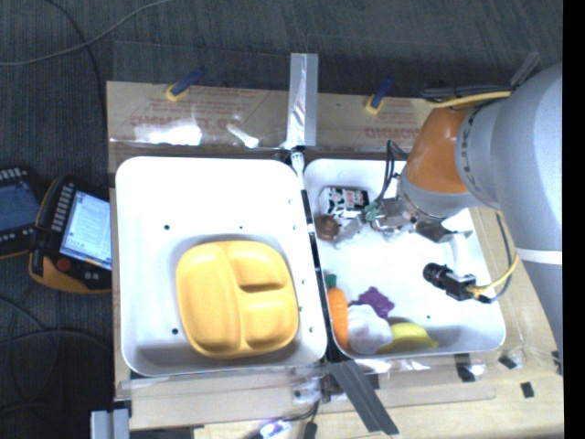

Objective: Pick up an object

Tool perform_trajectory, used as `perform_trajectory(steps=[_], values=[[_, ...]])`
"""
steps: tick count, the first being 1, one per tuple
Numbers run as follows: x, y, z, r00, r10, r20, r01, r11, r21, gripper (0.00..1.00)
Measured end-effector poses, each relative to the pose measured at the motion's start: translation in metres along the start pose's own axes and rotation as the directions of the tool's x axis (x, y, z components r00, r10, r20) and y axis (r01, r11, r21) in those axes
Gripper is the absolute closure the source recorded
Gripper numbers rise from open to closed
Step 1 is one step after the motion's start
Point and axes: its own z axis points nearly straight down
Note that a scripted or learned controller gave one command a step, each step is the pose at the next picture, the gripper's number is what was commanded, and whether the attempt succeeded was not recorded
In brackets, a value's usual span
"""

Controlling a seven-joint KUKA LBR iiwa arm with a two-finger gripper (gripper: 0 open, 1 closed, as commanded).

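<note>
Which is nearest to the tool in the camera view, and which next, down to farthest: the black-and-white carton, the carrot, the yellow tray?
Measured from the tool:
1. Black-and-white carton, just to its left in the right bin's upper left corner.
2. Carrot, lower down along that bin's left wall.
3. Yellow tray, across the divider in the left bin.

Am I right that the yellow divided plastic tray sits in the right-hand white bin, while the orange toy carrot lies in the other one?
Not quite: the camera view shows the yellow divided plastic tray in the left-hand white bin. The orange toy carrot does lie in the other one, the right-hand white bin, against its left wall.
</note>
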Motion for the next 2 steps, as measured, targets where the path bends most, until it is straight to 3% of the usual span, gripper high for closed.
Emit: perform_trajectory(steps=[1, 2], values=[[0.008, -0.020, -0.001, 0.965, -0.263, 0.008, 0.263, 0.965, -0.006, 0.00], [-0.006, -0.105, -0.002, 0.961, -0.277, 0.004, 0.277, 0.961, -0.005, 0.00]])
